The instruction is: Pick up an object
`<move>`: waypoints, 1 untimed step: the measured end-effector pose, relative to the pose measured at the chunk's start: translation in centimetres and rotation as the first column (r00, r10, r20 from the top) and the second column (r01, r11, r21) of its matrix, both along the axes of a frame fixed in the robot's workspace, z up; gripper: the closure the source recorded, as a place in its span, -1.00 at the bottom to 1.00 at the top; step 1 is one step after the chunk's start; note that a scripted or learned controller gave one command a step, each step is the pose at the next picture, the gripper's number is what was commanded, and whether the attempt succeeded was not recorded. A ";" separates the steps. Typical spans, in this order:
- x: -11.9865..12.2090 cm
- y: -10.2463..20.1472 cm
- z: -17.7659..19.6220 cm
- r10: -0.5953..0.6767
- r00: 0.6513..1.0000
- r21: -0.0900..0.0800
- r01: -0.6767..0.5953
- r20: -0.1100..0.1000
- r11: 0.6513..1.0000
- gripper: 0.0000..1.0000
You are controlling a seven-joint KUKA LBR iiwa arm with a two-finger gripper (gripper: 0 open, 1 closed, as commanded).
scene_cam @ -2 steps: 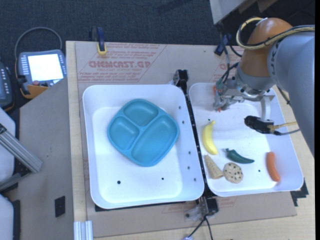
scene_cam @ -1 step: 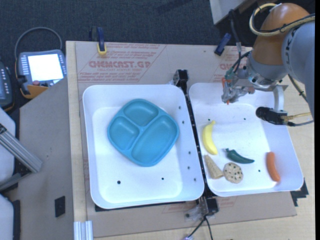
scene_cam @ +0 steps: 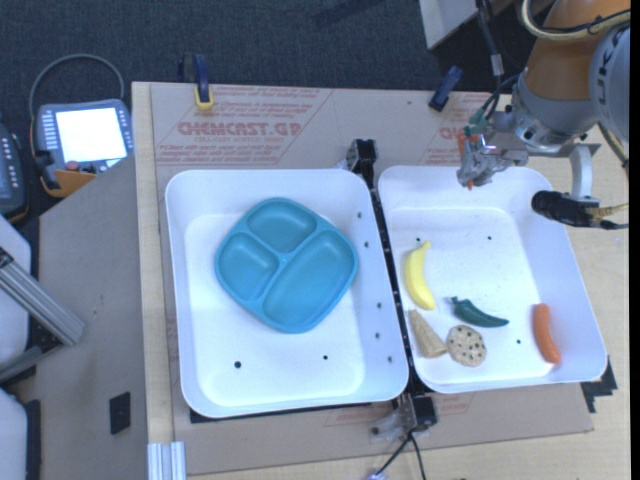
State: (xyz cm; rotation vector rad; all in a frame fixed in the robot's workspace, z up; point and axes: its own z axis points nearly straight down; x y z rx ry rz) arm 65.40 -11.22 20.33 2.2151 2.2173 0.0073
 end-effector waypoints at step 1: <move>-1.8 5.3 1.5 0.005 1.000 0.005 -0.005 -0.009 1.000 1.00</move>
